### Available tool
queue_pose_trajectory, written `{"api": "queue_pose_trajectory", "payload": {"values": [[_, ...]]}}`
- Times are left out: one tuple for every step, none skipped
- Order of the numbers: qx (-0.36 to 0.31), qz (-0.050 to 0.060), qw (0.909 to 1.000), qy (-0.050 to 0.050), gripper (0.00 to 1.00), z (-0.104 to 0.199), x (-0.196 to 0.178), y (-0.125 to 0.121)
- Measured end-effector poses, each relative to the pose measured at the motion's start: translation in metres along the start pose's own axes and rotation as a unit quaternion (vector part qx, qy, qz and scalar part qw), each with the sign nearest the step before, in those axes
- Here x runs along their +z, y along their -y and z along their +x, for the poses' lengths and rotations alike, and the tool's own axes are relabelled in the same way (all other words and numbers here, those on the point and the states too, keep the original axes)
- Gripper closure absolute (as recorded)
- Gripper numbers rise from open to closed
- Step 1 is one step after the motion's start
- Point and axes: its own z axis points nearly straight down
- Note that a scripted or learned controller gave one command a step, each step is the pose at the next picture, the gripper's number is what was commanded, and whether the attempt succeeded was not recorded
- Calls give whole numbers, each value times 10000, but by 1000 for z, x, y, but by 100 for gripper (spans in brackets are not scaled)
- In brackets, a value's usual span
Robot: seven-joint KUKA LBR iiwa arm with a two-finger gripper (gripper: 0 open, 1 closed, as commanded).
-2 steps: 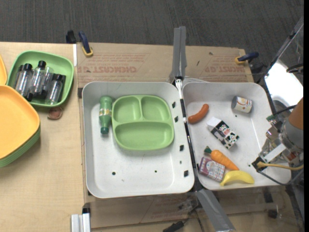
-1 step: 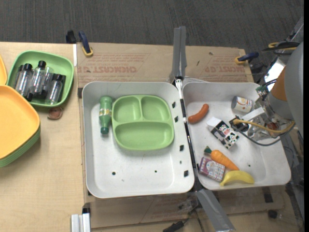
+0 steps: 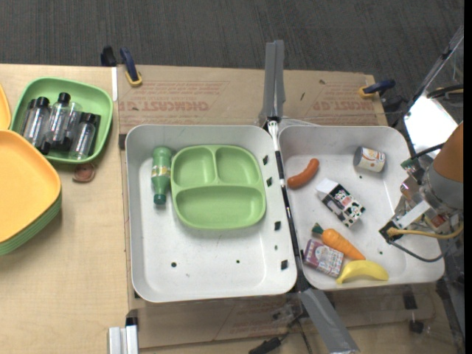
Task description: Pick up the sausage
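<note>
The sausage (image 3: 303, 173) is a short orange-red link lying at a slant in the upper left part of the right bin (image 3: 383, 135), close to the divider between the bins. My gripper (image 3: 411, 198) hangs at that bin's right wall, well to the right of the sausage and apart from it. A black-and-white carton (image 3: 342, 203) lies between the two.
The right bin also holds a small can (image 3: 370, 159), a carrot (image 3: 341, 243), a banana (image 3: 362, 272) and a pink packet (image 3: 323, 257). In the left bin (image 3: 214, 275) are a green divided plate (image 3: 218, 185) and a green bottle (image 3: 160, 174).
</note>
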Motion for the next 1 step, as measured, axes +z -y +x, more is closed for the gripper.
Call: {"api": "queue_pose_trajectory", "payload": {"values": [[-19, -18, 10000, 2, 100, -32, -5, 16]]}}
